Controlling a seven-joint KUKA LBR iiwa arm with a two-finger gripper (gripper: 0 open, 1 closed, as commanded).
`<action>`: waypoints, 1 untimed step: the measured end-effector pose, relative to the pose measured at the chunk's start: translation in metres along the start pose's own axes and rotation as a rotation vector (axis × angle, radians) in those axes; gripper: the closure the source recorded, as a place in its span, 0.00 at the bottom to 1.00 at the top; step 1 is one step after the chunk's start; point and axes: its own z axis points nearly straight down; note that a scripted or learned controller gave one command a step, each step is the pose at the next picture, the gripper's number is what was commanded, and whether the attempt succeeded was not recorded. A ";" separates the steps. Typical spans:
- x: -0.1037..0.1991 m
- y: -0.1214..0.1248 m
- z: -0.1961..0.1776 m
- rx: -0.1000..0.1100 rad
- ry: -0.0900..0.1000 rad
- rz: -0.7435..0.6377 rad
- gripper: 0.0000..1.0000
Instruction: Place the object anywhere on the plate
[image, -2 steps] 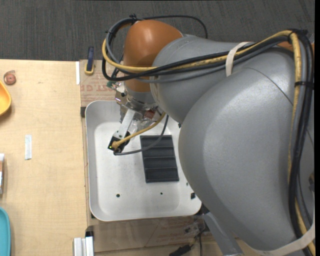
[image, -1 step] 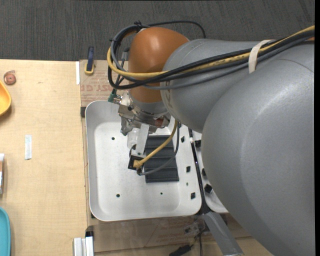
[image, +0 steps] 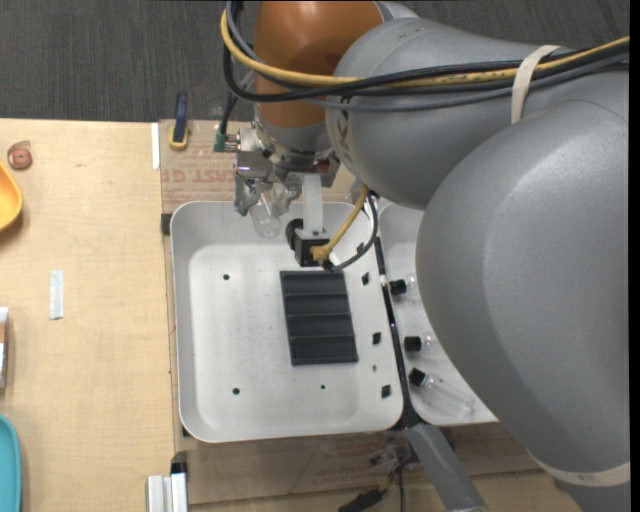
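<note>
Plate (image: 319, 318), a black ribbed slab, lies flat on the floor of the left bin (image: 205, 330), right of the bin's centre, long side running 12 to 6 o'clock. Nothing rests on its ribs. Which item is the task's object cannot be told.

Gripper (image: 264, 208) hangs at 11 o'clock from the plate, over the bin's far rim, apart from the plate. Whether it is spread, pressed together or pinching anything cannot be told. A yellow cable (image: 345, 232) loops down beside it at 12 o'clock from the plate.

Arm (image: 520, 230) covers most of the right bin (image: 445, 400) at 3 o'clock.

Bench (image: 90, 350) at 9 o'clock bears an orange dish (image: 6, 200) at its left edge and a white strip (image: 57, 295).
</note>
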 end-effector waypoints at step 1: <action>0.000 -0.052 -0.002 0.001 0.001 -0.060 1.00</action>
